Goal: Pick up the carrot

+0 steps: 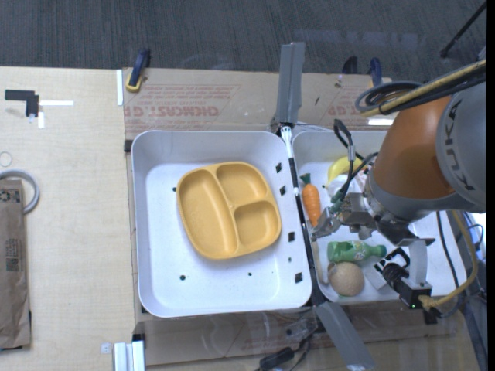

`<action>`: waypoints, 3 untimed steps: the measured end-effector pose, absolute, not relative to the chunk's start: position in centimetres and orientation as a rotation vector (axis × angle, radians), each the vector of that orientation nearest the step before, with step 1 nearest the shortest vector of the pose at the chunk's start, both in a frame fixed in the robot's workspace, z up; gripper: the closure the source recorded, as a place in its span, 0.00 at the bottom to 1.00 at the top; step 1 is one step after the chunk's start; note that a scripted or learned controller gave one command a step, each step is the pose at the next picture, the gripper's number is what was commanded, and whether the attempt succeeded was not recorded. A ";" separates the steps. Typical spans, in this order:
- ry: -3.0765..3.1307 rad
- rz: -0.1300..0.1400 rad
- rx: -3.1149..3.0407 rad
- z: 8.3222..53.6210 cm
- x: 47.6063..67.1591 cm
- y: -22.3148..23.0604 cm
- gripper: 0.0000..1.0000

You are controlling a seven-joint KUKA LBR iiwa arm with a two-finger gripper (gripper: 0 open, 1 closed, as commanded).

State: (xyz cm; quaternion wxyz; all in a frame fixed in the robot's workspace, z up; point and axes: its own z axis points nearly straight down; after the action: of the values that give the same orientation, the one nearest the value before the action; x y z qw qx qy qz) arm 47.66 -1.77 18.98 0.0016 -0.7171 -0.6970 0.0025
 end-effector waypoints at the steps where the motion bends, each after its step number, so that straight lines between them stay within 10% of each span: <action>1: -2.184 0.013 -2.252 19.8 47.7 -1.9 1.00; 2: -2.626 0.005 -1.720 19.1 47.7 4.2 1.00; 3: -2.458 0.005 -1.957 38.5 47.8 5.0 1.00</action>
State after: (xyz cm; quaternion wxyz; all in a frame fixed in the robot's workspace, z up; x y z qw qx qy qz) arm 47.82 4.96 38.50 -0.0002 -0.6230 -0.7822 0.0017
